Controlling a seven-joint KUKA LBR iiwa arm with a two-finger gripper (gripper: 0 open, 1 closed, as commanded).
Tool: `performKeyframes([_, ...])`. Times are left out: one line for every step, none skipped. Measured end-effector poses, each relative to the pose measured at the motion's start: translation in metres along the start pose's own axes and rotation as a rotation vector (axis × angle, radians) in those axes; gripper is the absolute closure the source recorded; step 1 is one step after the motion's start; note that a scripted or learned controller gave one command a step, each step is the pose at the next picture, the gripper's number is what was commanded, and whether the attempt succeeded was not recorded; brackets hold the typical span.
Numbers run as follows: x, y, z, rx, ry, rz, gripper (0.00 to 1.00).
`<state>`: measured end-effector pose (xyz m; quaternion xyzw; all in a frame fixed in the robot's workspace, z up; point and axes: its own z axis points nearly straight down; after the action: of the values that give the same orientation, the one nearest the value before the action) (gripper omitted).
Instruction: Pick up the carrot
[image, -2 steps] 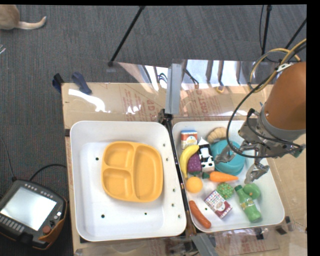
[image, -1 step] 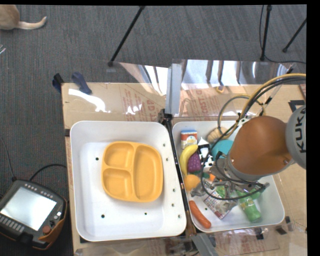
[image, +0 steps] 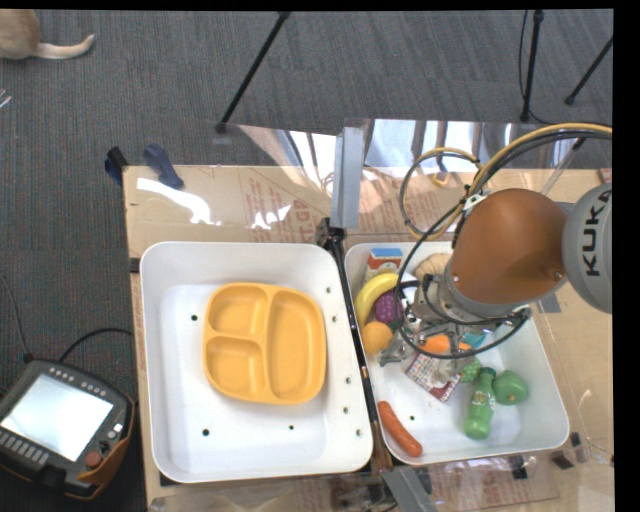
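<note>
Carrot (image: 438, 343) lies in the right bin (image: 545, 425), directly under the pincer (image: 432, 335); whether the pincer is apart or together cannot be told; carrot judged light, stiff, smooth plastic; best taken across its thick middle.

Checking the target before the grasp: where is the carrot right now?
The carrot lies in the right bin, at its front-left corner, left of the green bottle and below the hand.
</note>
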<state>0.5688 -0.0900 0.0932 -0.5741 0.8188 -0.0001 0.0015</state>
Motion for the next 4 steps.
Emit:
performKeyframes([0.000, -0.002, -0.011, 0.003, -0.001, 0.007, 1.00])
performKeyframes([0.031, -0.042, -0.155, 0.010, -0.003, 0.003, 1.00])
performKeyframes([0.032, -0.040, -0.149, -0.002, -0.003, 0.005, 0.00])
performKeyframes([0.024, 0.013, 0.004, 0.000, 0.000, 0.231, 0.00])
